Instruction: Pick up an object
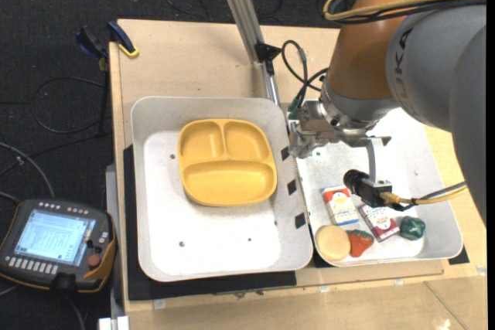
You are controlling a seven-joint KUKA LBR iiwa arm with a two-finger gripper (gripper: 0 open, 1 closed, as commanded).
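The right bin (433, 166) has several small objects at its front: a red-and-white carton (341, 206), a second small carton (380, 219), a round beige bun (333, 242), a red strawberry (361, 243) and a dark green piece (412, 227). My gripper (304, 137) hangs below the orange wrist band (367, 42), over the right bin's left rim. It is up and to the left of the cartons and apart from them. The arm's body hides the back of this bin.
A yellow divided plate (227, 161) lies in the left bin (162, 220). A metal pole (241, 4) slants in from the top toward the bins' shared edge. A teach pendant (54, 242) sits off the bench at lower left. Cables lie behind the bench.
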